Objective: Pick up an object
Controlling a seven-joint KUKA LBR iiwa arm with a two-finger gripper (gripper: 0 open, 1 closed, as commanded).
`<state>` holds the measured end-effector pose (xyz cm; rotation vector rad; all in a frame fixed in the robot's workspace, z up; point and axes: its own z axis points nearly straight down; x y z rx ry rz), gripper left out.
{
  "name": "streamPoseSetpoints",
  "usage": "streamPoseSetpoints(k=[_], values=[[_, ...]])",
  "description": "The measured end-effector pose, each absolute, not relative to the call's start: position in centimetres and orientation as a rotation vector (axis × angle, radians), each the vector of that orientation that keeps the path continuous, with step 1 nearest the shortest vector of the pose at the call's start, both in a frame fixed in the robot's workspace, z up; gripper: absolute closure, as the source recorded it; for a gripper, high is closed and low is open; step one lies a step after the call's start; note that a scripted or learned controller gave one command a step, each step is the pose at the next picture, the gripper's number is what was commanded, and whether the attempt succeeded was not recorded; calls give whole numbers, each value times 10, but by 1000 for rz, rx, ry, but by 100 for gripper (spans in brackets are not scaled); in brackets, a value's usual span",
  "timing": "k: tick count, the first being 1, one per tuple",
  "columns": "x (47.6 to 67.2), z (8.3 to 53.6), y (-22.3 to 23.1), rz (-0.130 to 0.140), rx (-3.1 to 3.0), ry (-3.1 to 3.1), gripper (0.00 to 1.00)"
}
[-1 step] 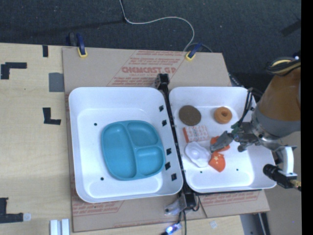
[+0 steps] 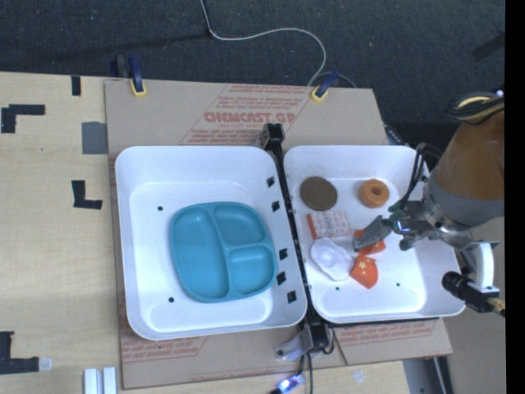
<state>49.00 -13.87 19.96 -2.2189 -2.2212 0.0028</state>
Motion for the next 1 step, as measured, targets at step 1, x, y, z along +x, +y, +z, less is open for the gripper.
streamPoseSetpoints(k=[1], values=[[492,153,-145,7,-2217,-2217,0]])
